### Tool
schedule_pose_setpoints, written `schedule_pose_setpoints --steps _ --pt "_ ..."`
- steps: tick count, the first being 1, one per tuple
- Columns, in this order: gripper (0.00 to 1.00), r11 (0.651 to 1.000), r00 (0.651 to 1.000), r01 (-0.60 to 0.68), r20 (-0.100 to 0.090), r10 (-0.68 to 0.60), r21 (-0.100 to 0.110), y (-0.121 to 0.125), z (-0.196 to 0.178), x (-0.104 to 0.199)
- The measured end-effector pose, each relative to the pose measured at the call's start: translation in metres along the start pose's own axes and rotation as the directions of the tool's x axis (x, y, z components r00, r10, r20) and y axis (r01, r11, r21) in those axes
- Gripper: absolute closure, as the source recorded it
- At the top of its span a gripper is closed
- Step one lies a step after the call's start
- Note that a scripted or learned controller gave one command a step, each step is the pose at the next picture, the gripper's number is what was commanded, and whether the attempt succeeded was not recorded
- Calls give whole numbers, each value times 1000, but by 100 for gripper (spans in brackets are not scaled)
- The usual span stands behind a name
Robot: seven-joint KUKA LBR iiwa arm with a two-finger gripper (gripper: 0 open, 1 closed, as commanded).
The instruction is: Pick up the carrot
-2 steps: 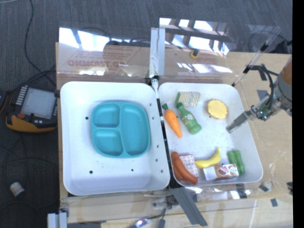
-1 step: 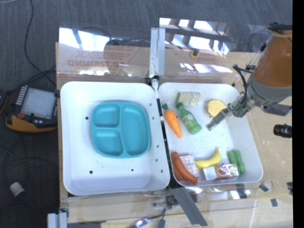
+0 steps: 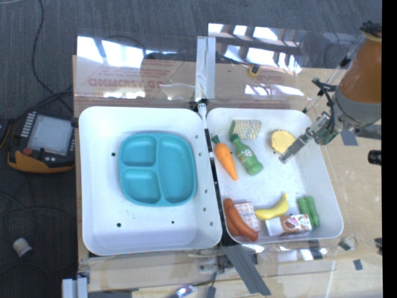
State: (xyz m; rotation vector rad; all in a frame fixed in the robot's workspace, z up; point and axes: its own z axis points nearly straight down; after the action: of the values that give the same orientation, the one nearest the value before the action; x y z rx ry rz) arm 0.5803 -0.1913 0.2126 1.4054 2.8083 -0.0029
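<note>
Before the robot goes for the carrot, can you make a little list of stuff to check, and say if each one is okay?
1. Carrot can be seen in the right bin, by its left wall: ok.
2. Nothing lies on top of the carrot: ok.
3. Room around the carrot: not ok. The green bottle lies close on its right and the bin wall is close on its left.
4. Gripper is above the carrot: not ok. It sits further right, near the yellow piece.
5. Gripper is free of other things: cannot tell.
6. Gripper is open wide enough: cannot tell.
</note>
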Motion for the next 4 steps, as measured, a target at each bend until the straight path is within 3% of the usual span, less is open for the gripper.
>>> schedule_pose_setpoints --steps 1,2,3,4 --pt "0 1000 1000 24 0 -24 1 23 27 -13" --pt "0 999 999 39 -2 -39 0 62 66 42" --pt "0 999 999 38 9 -37 -7 55 122 70" --pt "0 1000 1000 22 -10 -22 7 104 122 31"
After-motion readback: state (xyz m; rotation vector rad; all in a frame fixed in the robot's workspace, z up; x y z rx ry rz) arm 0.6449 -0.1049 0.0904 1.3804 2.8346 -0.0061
